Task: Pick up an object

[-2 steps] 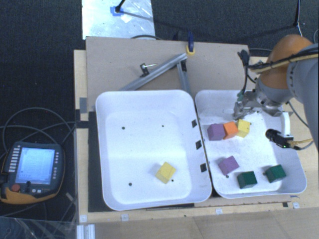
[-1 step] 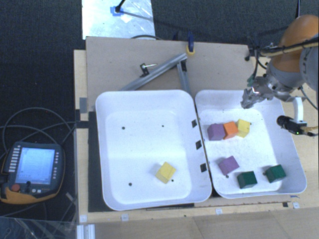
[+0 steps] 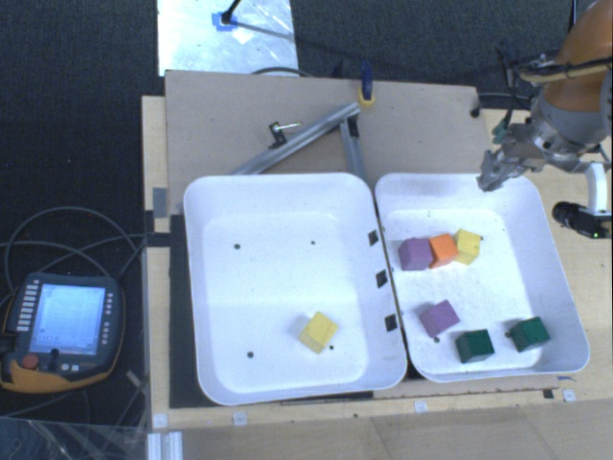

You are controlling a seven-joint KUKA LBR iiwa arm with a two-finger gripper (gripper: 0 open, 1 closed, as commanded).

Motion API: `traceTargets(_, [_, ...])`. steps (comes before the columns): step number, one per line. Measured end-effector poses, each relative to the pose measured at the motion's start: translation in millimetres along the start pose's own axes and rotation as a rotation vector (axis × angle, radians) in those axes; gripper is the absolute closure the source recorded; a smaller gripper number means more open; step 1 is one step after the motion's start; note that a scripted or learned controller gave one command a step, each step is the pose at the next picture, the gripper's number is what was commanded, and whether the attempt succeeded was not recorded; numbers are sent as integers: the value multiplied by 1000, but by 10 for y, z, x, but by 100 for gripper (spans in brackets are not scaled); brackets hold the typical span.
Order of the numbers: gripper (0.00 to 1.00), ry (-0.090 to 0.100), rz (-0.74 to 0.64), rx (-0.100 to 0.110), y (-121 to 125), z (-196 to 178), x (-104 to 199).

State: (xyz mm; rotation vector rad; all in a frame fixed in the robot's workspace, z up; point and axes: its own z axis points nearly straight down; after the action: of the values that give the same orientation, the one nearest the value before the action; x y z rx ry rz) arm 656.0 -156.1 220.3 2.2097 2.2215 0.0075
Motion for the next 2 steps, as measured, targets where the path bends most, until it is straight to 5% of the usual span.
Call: traceTargets(2, [100,5,-5,11,-397,-3,1085])
